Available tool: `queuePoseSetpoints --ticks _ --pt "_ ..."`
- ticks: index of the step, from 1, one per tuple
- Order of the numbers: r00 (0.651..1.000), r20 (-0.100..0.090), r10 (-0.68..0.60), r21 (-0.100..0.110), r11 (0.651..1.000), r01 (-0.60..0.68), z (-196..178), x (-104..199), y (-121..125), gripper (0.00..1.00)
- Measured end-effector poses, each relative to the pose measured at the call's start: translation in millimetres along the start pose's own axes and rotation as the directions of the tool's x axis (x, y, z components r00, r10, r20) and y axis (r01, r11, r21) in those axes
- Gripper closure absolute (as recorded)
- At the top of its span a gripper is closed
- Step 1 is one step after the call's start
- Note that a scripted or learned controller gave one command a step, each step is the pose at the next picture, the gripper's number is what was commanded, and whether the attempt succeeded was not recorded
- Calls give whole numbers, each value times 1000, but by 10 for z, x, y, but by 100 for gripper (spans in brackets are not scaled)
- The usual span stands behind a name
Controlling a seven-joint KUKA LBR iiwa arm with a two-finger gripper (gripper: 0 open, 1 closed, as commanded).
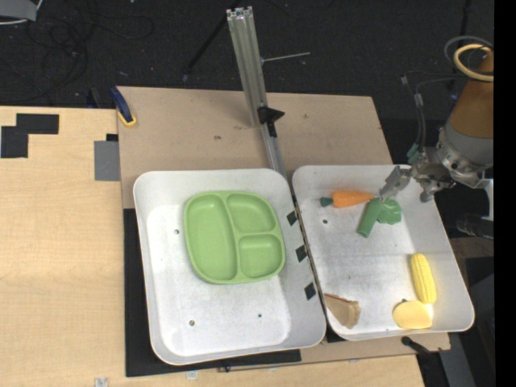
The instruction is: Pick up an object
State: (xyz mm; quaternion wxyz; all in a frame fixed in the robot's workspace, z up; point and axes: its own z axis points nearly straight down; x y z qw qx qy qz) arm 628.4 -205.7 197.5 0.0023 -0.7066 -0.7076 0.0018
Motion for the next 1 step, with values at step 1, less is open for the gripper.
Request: queuePoseSetpoints --ticks 1 --pt "1000 -1 0 1 1000 0 439 39 -20 0"
